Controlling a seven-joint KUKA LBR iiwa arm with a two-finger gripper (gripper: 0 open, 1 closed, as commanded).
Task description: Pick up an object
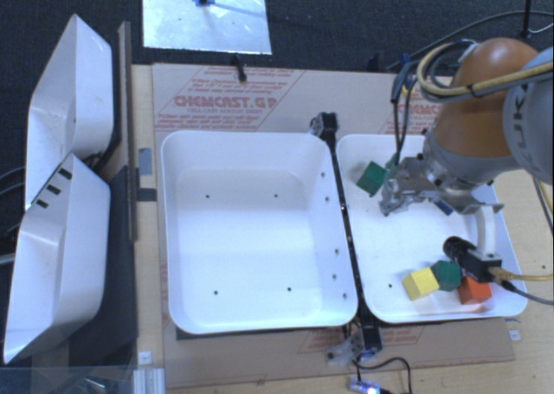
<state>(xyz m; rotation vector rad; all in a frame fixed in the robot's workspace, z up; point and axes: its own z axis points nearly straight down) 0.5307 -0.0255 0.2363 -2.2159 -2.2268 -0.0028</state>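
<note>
Pincer (400,197) of the grey arm (485,115) hangs low over the right bin (502,236), in its upper half, and whether it is parted or closed cannot be told from this slant, as the metal parts blur together there. Nothing can be seen clamped in it.

Just beside the pincer, at about ten o'clock from it, a green block (372,177) lies tilted on the bin floor near the bin's left wall; whether the two touch is not clear. At roughly five o'clock from the pincer, in the bin's lower right corner, three more blocks cluster together: a yellow block (421,283), a darker green block (447,275) touching its right side, and an orange block (473,291) at the far right (partly covered by a black cylindrical fitting (463,254) with a cable running off toward three o'clock).

Left of this bin, sharing a dark divider strip, sits the left bin (251,228). Both rest on a cardboard sheet (229,98) with red print, laid on the worktop (532,202). At twelve o'clock beyond the cardboard lies a shiny metal plate (208,3); at nine o'clock, two spare white bins (65,210) lean stacked.
</note>
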